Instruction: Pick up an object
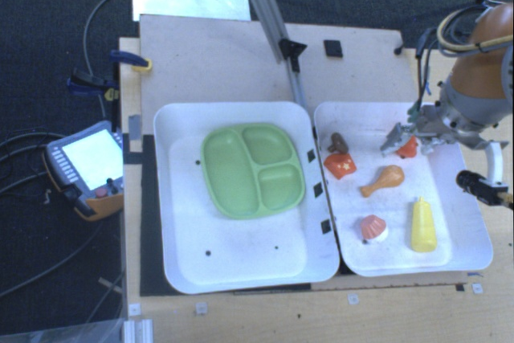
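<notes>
Jaws [404,142] on the grey arm sit low over the upper part of the right bin [474,253], and a small red-orange object [408,148] shows between the metal fingers [393,139], which close against it from either side. That object is a bright red-orange lump, irregular in outline and partly covered by the fingers, so its exact form is hard to make out.

Other items lie spread across the same bin. A brown lump [338,144] rests near the upper left corner, touching or just beside an orange-red piece with a pale fleck [340,165]. A tan drumstick-shaped toy [383,180] lies tilted near the middle, just below the jaws. A yellow bottle [423,225] with a pointed cap stands out toward the lower right, and a pink and white rounded piece [373,228] sits to its left, well apart from it.

The left bin [185,261] holds a pale green divided plate [253,169] (three compartments, one large and two smaller) set toward its upper half. Both bins rest side by side on the bench [209,60], their inner rims touching.
</notes>
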You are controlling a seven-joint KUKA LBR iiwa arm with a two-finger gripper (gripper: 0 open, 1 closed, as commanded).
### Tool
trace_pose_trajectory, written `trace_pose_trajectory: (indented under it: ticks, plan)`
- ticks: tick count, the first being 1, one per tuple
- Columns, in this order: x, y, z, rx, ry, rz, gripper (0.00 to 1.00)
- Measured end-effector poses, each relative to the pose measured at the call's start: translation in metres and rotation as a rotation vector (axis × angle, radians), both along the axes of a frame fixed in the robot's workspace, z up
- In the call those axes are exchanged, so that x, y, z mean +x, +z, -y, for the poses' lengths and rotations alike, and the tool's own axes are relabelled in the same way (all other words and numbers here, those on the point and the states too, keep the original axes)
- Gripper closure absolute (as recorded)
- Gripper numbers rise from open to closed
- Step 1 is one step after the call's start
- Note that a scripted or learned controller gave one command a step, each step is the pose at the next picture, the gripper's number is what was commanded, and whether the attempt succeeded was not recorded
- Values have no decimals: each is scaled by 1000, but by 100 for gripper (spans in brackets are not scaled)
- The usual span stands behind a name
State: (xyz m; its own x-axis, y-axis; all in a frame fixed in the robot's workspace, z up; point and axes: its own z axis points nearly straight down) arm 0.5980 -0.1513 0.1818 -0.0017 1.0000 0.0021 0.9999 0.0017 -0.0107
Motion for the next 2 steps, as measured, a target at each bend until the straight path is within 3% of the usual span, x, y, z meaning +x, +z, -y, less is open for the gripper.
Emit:
trace_pose_trajectory:
  ticks: [1,2]
  plan:
    - [3,7,0,-2,3,13,0]
    - [3,-54,5,-2,-1,9,0]
